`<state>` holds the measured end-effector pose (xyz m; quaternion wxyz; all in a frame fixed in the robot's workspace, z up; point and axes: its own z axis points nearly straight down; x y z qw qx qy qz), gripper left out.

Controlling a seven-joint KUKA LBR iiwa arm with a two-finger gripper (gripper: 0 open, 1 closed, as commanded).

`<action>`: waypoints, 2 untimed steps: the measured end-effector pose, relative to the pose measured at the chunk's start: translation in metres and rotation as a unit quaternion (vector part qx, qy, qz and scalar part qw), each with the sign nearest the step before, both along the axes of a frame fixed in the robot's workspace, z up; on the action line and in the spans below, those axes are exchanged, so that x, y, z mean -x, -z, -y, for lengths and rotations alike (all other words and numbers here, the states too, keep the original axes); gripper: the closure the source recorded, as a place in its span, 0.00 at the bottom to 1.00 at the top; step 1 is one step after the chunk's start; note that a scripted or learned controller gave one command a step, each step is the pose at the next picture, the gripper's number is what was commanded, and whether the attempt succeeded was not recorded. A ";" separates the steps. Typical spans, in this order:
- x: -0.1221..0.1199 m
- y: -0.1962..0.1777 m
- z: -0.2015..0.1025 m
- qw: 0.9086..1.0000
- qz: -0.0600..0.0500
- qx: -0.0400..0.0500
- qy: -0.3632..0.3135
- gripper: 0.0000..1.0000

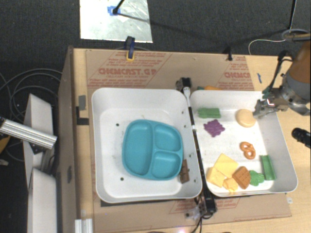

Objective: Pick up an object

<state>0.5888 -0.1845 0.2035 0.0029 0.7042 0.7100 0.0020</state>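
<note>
The grey arm with its orange band reaches in over the far right edge of the surface [146, 64], a tan board printed with red lettering. Its jaws [265, 106] hang above the far right corner of the right shallow white bin [282, 144], just beside a pale beige rounded bread-roll toy [246, 118]; whether they are open or closed I cannot tell, and nothing shows between them.

The right bin holds the loose things. A flat green rectangular block [209, 112] lies near its far left corner, with a purple bumpy grape-cluster toy [214, 127] just nearer than it. A small orange pretzel toy [248, 150] sits toward the middle right. Along the right wall lies a slim green stick [267, 167]. At the near edge a yellow cheese wedge [222, 170] touches a brown waffle-like square [241, 177], and a small dark green leafy piece [256, 178] lies just beside that.

The left shallow white bin [109, 130] carries a teal three-compartment plastic plate [151, 149], with a small brown piece [184, 172] by the bin's near right edge.
</note>
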 end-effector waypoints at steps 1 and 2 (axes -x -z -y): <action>0.003 0.001 0.002 1.000 -0.002 0.000 0.002 0.00; -0.017 0.068 -0.057 1.000 -0.005 -0.002 -0.001 0.00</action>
